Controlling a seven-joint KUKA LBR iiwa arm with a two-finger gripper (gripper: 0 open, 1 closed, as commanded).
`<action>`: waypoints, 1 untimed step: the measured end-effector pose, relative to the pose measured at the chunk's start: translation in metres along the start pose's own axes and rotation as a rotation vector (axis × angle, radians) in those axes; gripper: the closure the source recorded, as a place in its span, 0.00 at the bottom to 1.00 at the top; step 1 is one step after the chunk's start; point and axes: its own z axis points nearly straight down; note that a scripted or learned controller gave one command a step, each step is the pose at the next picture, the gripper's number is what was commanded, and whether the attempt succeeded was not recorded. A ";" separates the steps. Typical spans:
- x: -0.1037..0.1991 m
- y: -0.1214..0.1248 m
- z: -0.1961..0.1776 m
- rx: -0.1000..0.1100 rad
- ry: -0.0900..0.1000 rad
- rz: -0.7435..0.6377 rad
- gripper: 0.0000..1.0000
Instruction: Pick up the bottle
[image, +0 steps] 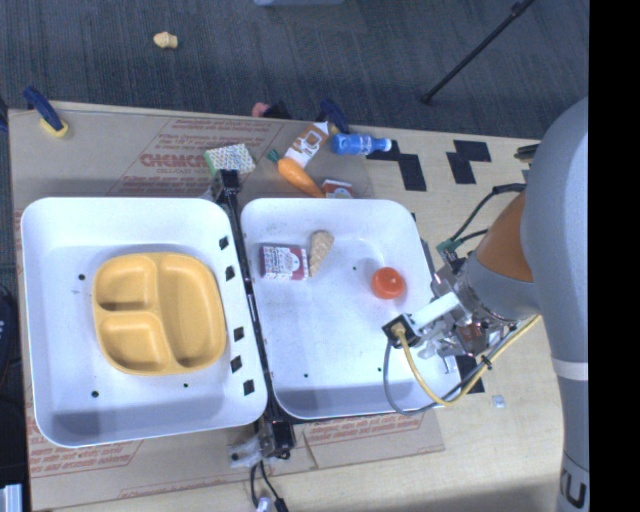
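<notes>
A small blue bottle (357, 145) lies on its side on the cardboard behind the right bin (330, 395), outside it. Beside it lies a white and orange bottle-like item (306, 145). My gripper (438, 341) hangs over the right rim of the right bin, near its front corner, far from both. Wrist hardware and a yellow cable loop crowd around it. I see nothing held in it.
The right bin holds a red and white packet (283, 262), a tan cone (319, 247) and an orange-red ball (388, 283). A yellow divided tray (158, 310) sits in the left bin (50, 400). An orange carrot shape (299, 177) and a green-patterned block (230, 158) lie behind the bins.
</notes>
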 end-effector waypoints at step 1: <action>0.010 -0.038 -0.050 0.001 0.002 0.056 1.00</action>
